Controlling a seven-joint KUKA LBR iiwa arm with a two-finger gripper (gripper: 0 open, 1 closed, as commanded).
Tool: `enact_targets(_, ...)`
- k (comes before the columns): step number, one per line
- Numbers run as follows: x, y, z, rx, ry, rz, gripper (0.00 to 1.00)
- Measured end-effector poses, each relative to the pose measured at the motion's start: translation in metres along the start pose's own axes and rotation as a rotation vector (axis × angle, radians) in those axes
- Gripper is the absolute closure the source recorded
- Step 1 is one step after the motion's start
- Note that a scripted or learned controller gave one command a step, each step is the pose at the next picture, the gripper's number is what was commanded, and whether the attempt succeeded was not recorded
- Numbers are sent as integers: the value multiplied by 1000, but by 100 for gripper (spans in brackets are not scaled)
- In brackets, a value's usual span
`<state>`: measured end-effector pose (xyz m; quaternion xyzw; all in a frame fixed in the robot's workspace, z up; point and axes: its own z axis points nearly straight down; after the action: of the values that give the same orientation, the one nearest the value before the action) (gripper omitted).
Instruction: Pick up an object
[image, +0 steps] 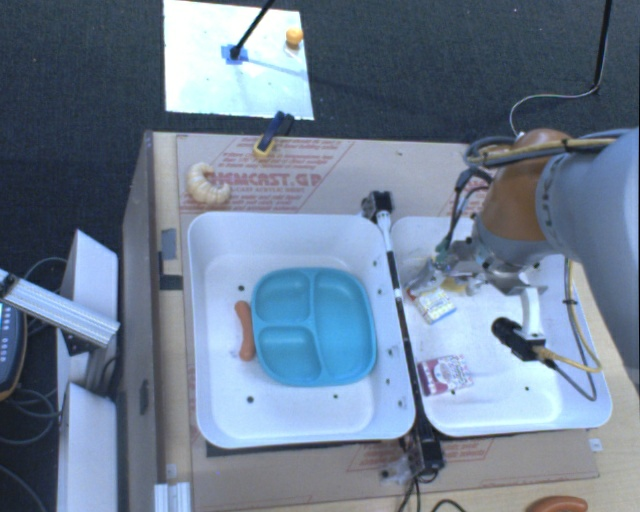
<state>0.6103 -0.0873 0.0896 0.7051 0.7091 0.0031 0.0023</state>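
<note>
Over right bin (560, 405), tool (447, 268) beside small packet (434, 304), grip state unclear, red-and-white packet (444, 375) writing illegible.

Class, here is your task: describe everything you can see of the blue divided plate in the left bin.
The blue divided plate is a light turquoise tray, plastic by its look, with rounded corners and a raised rim. Ridges split it into three compartments: two smaller ones at the far side and one larger at the near side. It lies flat and upright near the middle of the left bin, turned slightly askew to the bin's walls. An orange sausage-shaped toy lies right beside its left edge; whether they touch is unclear.
</note>
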Motion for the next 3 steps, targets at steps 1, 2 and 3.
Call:
enact_targets(1, -26, 23, -1, -6, 1, 3, 0)
enact_targets(2, -33, 60, -45, 3, -2, 0, 0)
enact_targets(3, 4, 38, 6, 7, -1, 0, 0)
